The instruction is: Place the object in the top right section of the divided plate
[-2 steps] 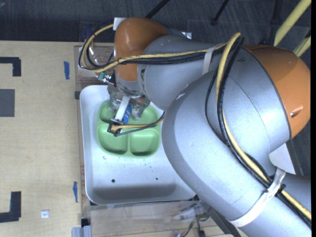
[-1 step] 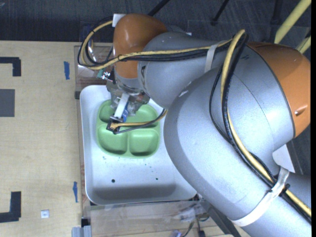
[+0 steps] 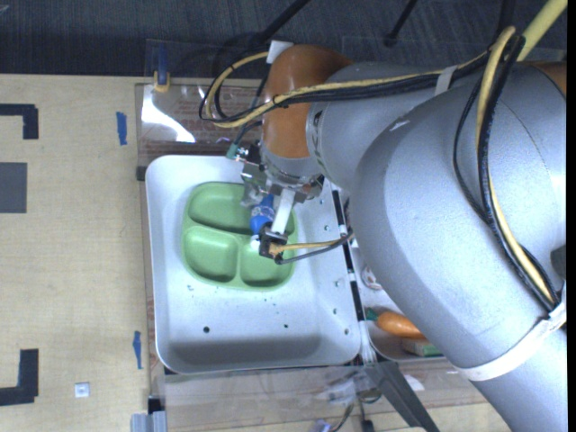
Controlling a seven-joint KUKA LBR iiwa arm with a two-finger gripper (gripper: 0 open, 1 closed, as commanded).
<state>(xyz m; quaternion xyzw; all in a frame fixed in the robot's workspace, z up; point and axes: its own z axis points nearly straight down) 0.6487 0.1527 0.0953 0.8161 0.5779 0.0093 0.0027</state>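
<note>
Gripper (image 3: 270, 228) over the green divided plate (image 3: 209, 241)

You see the grey arm (image 3: 432, 178) reaching in from the right, wrist low above the plate; a small blue object (image 3: 262, 216) sits at the fingers, though you cannot tell their grip.

The grey arm's two-finger gripper (image 3: 268, 228) is seen low over the green divided plastic plate (image 3: 209, 241) in the left shallow white bin (image 3: 171, 313); an orange carrot-shaped object (image 3: 396, 323) is spotted in the right-hand bin.

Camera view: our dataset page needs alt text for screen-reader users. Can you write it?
A grey robot arm reaches from the right, its gripper over a green divided plate in the left white bin. An orange carrot-like object lies in the right bin.
</note>
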